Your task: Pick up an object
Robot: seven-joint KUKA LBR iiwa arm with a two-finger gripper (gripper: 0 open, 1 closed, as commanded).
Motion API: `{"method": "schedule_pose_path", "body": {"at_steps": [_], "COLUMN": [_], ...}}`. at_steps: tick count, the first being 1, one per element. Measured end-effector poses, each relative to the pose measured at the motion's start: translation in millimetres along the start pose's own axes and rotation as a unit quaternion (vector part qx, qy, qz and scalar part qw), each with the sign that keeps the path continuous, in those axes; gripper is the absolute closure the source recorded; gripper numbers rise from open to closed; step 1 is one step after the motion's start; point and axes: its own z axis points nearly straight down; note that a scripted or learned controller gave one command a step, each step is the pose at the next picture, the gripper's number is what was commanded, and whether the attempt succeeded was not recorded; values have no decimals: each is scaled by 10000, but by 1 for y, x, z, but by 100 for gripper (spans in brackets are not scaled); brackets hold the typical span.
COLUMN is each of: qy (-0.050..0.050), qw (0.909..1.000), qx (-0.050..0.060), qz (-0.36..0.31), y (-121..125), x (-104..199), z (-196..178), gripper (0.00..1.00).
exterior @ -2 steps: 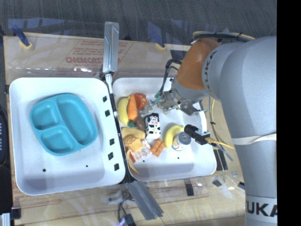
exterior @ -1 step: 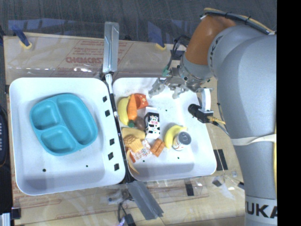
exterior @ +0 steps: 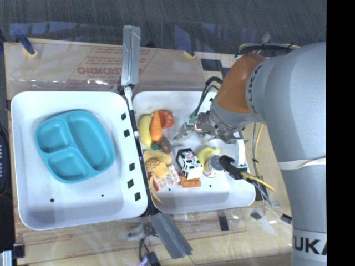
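Camera view gives us a banana (exterior: 145,131) at the left edge of the right bin (exterior: 166,203), beside a carrot (exterior: 156,127); we judge it light, smooth and curved, best gripped across its middle. Our end effector (exterior: 186,131) hangs just right of it; we cannot tell its state.

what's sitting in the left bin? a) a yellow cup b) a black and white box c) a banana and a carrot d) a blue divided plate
d: the blue divided plate lies alone in the left bin, while the banana, carrot and black and white box sit in the right bin.
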Motion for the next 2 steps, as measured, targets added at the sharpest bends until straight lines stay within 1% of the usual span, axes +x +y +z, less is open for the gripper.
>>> {"method": "schedule_pose_path", "body": {"at_steps": [1,2], "qy": [0,0], "qw": [9995,9979], "qx": [-14,-25], "qz": [-321,-651], "y": [-45,-79], "x": [34,47], "z": [2,2], "gripper": [0,0]}}
